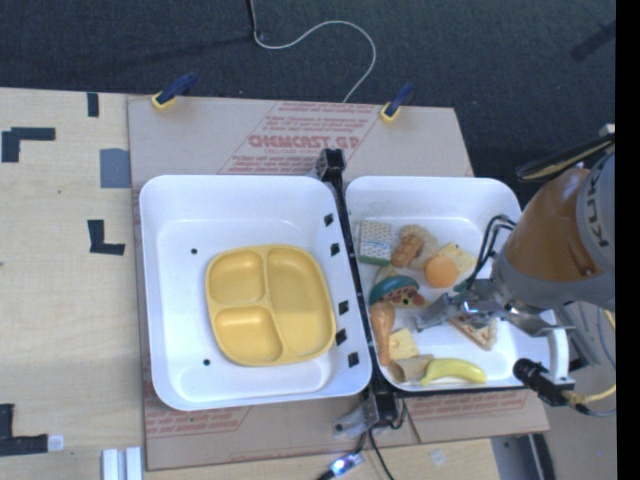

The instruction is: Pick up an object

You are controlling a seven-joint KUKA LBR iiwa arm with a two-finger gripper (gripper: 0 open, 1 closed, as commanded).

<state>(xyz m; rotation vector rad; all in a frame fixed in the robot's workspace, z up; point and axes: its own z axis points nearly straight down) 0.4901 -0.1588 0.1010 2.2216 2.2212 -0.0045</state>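
Reaching in from the right, one arm (560, 243), grey with an orange band, hung over the right bin (500, 196). Two white bins sat side by side on a cardboard sheet (300, 138), the left bin (160, 218) touching the right along their shared wall. One yellow plate (270, 303) with three compartments lay in the left bin, roughly at its middle. The gripper (440, 313) sat low in the right bin, its metal fingers pointing left toward the pile; whether they were apart or together could not be told, as they blurred into the clutter, and nothing showed between them. Around it lay the small items: one banana (452, 371) along the near wall, one carrot (382, 330) by the divider, one orange ball (441, 271) just above the gripper, one tan lump (410, 245) beside it, one pale checked block (375, 238) in the far left corner, one toast slice (478, 330) partly under the wrist, and one yellow wedge (402, 345) beside the carrot. Two blue-and-yellow clamps (173, 91) gripped the sheet's far edge.
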